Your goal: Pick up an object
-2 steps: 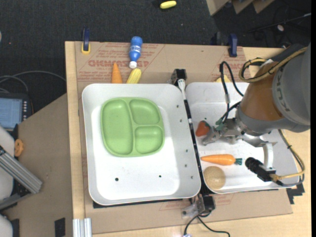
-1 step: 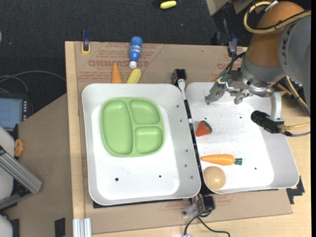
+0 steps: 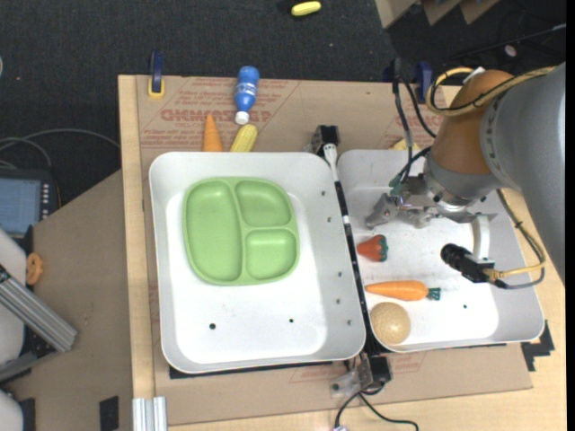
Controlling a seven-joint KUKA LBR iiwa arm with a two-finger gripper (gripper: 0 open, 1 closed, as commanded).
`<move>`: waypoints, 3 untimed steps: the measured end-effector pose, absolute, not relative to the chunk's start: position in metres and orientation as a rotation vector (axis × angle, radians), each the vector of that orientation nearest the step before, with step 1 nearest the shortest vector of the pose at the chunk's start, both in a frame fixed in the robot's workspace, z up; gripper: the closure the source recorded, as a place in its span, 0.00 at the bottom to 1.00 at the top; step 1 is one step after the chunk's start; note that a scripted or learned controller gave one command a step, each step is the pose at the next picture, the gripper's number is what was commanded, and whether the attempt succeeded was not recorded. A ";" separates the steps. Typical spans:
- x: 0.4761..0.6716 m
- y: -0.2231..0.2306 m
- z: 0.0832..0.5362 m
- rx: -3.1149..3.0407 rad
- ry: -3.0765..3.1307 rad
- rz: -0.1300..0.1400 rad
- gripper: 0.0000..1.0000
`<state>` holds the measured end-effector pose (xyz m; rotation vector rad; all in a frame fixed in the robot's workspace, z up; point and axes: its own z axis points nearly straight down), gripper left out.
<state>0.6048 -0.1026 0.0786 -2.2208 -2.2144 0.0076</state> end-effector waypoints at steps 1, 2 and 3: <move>0.607 -0.101 0.085 -2.221 -2.222 0.001 0.00; 0.607 -0.101 0.085 -2.221 -2.222 0.001 0.00; 0.607 -0.101 0.085 -2.221 -2.222 0.001 0.00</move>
